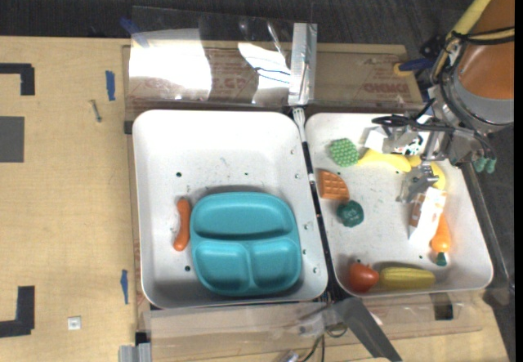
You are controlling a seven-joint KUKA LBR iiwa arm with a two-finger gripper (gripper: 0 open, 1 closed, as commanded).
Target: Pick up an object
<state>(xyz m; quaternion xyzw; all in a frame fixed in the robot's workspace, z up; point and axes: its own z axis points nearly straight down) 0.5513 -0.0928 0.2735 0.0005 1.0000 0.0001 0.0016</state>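
Gripper over white pkg, orange carrot beside

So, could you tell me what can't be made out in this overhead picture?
- Gripper: too small and cluttered to tell whether the fingers are open or shut.
- Yellow banana: its right end is hidden behind the gripper.
- White packet: label too small to read.
- Arm: cut off by the frame's right edge.

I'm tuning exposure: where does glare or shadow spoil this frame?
Camera view: strong glare washes out the clear plastic sheet behind the left bin; a soft shadow rings the teal tray; the gripper over the right bin looks slightly blurred.
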